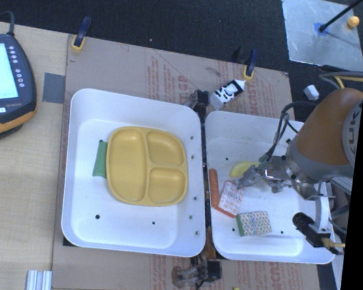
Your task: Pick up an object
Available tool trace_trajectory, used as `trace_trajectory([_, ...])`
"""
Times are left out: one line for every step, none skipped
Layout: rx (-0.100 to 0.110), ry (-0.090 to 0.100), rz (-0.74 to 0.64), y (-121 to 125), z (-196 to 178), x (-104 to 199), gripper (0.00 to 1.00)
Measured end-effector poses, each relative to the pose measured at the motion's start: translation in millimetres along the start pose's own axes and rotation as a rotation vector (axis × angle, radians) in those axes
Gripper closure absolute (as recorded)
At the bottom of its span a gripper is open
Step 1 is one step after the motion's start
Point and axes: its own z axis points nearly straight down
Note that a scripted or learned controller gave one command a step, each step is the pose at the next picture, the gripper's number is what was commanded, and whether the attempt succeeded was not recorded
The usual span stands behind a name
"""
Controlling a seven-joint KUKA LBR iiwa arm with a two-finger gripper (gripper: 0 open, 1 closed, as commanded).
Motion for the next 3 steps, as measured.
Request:
trace_trajectory([-0.001, -0.002, 0.0, 59, 36, 20, 0.0])
trace_trajectory([0.001, -0.002, -0.001, 59, 25, 18, 1.0])
trace_trajectory([-0.002, -0.001, 0.0, -6, -65, 67, 1.0])
